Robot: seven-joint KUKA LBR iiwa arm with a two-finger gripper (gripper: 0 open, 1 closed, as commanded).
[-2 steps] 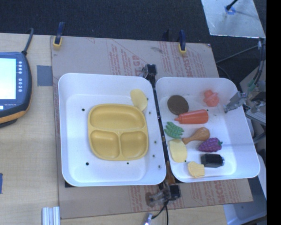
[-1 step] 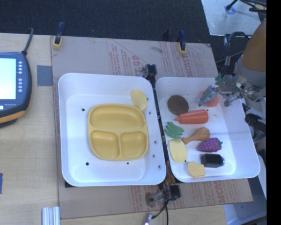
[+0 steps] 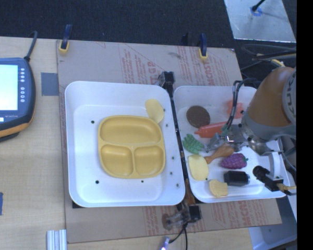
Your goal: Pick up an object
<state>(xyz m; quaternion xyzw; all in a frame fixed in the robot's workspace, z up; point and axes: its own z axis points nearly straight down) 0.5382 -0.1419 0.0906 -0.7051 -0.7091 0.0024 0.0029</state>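
The gripper [image 3: 223,138] is hovering in the right bin [image 3: 214,94] — above the carrot [image 3: 211,129] — its jaw state I cannot tell.

The yellow three-compartment plastic tray [image 3: 131,151] sits in the middle of the left white bin [image 3: 78,139]. Just behind its right corner, touching it, lies a pale yellow chip-shaped piece [image 3: 155,110]. Right of the tray, across the divide, is the right white bin [image 3: 183,99], holding a brown round disc [image 3: 198,116], a green leafy toy [image 3: 193,144], a purple grape bunch [image 3: 233,162] and a black block [image 3: 236,178]. Far left of the tray on the worktop [image 3: 21,191] rests a grey handheld control pendant [image 3: 8,95].
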